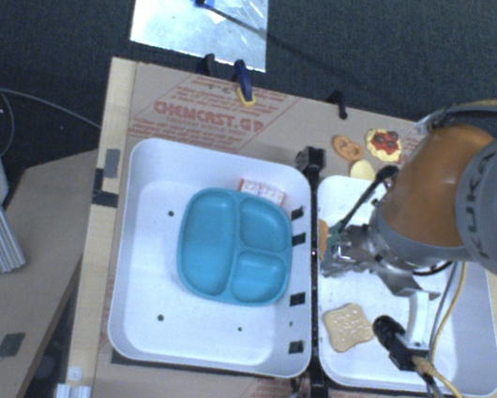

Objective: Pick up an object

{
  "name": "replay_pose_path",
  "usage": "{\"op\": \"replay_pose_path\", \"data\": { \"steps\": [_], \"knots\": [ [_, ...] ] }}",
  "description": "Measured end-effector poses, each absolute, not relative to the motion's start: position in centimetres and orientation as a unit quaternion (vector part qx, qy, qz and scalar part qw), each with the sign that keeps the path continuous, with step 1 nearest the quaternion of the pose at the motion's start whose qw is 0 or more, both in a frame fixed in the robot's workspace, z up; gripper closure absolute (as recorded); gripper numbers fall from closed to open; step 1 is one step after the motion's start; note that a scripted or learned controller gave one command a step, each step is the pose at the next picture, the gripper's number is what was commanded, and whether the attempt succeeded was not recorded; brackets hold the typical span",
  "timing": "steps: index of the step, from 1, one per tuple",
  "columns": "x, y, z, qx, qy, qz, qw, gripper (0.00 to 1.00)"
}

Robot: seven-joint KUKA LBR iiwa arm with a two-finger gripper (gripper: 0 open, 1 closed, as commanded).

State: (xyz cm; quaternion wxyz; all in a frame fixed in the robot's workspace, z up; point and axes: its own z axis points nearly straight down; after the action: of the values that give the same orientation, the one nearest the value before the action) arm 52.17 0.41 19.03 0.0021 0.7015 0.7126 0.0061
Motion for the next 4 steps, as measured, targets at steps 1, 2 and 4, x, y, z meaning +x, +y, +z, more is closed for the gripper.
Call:
{"op": "replay_pose_path", "data": {
  "steps": [1,2,4],
  "knots": [
    [48.9,9.2,18.4,0.702,0.712,0.0012,-0.002,1.00],
    [48.8,11.8,10.7,0.707,0.707,0.0022,0.002,1.00],
    [48.8,18.5,25.5,0.704,0.710,0.0020,0.001,1.00]
  ]
}}
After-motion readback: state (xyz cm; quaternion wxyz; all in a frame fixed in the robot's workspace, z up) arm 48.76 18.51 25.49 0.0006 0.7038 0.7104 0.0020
